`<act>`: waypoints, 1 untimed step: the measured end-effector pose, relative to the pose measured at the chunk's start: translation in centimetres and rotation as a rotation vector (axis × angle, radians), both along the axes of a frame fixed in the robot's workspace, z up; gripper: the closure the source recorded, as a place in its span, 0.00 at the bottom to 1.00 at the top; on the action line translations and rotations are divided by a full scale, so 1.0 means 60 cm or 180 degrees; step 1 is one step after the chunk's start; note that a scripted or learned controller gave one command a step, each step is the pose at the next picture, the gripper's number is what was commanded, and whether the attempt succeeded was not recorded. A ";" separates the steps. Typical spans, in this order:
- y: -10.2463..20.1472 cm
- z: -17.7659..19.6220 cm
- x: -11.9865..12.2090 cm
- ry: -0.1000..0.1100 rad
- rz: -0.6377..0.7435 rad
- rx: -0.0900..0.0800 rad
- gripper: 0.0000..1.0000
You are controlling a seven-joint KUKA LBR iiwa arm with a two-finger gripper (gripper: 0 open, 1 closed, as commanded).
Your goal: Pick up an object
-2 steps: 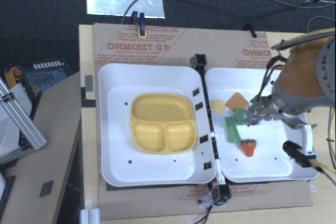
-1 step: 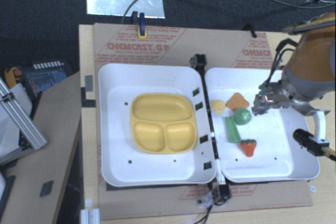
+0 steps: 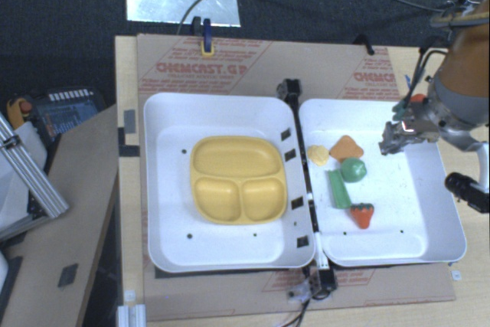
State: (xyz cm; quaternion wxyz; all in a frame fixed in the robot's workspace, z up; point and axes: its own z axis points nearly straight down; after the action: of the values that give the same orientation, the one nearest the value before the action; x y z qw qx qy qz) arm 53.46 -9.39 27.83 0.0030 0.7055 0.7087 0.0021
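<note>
Gripper (image 3: 398, 135) over the right bin (image 3: 429, 241), near its far right part, nothing seen between the fingers; whether parted or closed, cannot tell. Left of it and slightly nearer, an orange piece (image 3: 346, 146), a green ball (image 3: 354, 169) touching a green stick (image 3: 338, 189), a pale yellow bit (image 3: 318, 155), and a red-orange toy (image 3: 362, 214) nearest. Further left, a yellow divided tray (image 3: 236, 178) in the left bin (image 3: 164, 165)

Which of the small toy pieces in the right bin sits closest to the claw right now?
The orange piece, at the top of the cluster. It lies nearest the claw; the green ball, yellow piece, green stick and red piece lie farther off.
</note>
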 end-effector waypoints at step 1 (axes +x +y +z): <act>0.074 -0.004 0.025 0.0010 0.0012 0.0004 1.00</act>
State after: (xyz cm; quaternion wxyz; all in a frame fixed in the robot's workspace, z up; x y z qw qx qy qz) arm 54.98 -4.93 27.61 0.0014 0.7042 0.7100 0.0015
